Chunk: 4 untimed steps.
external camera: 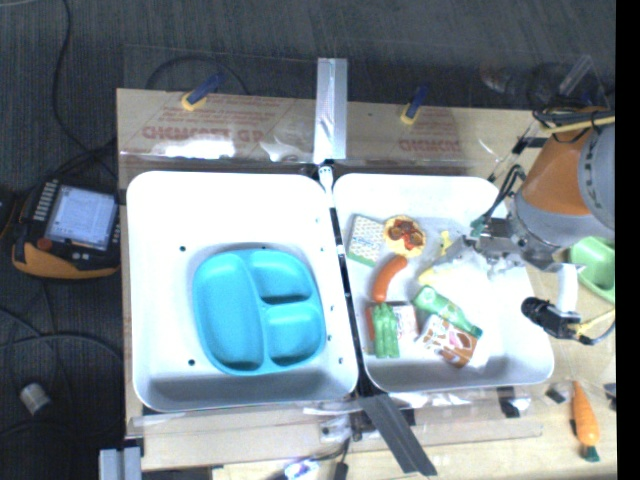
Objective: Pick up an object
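My gripper (466, 242) hangs low over the upper right part of the right bin (520, 363), at the end of the grey arm with its orange band (560, 180). Just left of it lie a small round pizza (404, 232) and a pale waffle square (366, 236). Below these are an orange-red sausage (388, 276), a small yellow piece (427, 269), a green pouch (447, 310), a brown-and-white carton (449, 343) and a green-and-red packet (382, 329). Nothing shows between the gripper's tips.
The left bin (160, 218) holds a blue divided plate (258, 306). A green block (597, 262) and an orange carrot (584, 424) lie outside the bins on the right. A handheld device (70, 226) rests on the floor at left.
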Each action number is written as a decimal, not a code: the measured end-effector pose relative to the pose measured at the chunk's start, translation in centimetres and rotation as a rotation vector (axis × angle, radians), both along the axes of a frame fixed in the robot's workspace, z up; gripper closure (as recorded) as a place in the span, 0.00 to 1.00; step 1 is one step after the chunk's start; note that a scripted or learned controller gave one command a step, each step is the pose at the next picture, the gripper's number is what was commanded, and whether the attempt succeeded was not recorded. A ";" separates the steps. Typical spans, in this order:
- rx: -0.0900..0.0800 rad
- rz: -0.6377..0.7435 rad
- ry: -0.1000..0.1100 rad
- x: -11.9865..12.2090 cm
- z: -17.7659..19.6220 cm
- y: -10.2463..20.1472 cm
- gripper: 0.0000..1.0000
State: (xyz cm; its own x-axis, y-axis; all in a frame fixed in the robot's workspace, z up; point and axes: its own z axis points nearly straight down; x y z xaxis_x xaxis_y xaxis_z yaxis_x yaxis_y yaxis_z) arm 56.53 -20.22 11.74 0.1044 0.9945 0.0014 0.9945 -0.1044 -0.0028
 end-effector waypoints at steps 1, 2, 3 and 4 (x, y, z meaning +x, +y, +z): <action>-0.004 0.157 0.001 1.3 4.7 -0.8 0.00; -0.008 0.149 -0.009 2.6 -2.9 3.1 0.00; -0.008 0.151 -0.010 2.7 -1.9 3.2 1.00; -0.005 0.000 0.001 2.3 9.7 2.9 1.00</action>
